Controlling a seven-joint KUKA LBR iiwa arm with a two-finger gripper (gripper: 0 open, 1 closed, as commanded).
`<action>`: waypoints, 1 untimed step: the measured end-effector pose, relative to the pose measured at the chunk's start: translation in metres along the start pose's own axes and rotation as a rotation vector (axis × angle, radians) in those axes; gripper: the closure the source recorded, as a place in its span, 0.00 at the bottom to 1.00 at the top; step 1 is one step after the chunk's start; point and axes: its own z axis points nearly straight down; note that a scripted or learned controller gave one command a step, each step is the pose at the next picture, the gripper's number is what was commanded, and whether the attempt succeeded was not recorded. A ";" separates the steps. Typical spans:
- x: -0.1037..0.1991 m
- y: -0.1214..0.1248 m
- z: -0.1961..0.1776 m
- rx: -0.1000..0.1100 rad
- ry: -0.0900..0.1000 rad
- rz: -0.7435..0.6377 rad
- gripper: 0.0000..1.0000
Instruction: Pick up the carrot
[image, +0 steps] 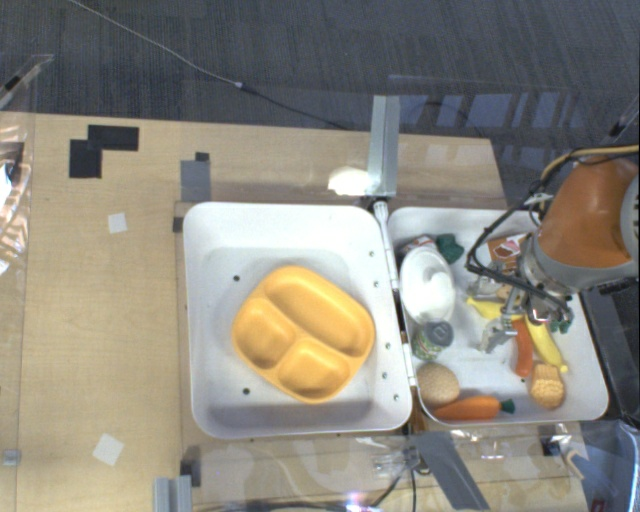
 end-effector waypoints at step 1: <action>-0.004 0.001 -0.014 0.001 -0.010 -0.007 1.00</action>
